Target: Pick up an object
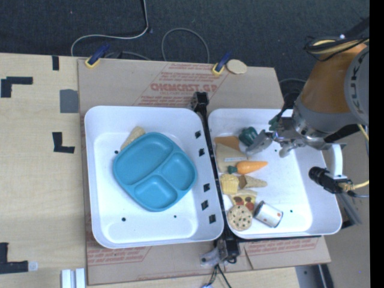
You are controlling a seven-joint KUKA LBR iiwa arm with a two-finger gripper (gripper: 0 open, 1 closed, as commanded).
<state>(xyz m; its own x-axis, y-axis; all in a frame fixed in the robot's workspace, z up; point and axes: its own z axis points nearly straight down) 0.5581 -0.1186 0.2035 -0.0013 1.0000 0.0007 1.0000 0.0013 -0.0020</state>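
Floor: dark carpet beyond the bench, cables looped across it.
Bench (pixel 36 179): pale wood with black marks, cardboard sheet (pixel 174 83) under both bins.
Left bin (pixel 96 179): holds a blue divided tray (pixel 155 170).
Right bin (pixel 306 203): food toys crowd its left side.
Arm (pixel 333 83): reaches in over the right bin.
Gripper (pixel 268 140): fingers spread, holding nothing, just right of the teal object (pixel 248 136).
Carrot (pixel 252 167): below the gripper.
Can (pixel 267 213): lying near the cookie (pixel 240 219).

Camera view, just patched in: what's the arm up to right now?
The arm's gripper hangs low over the right bin, beside a dark green item near the bin's far side. Nothing is visibly held. A carrot, a cookie and a small can lie in that bin. The blue divided tray sits in the left bin.
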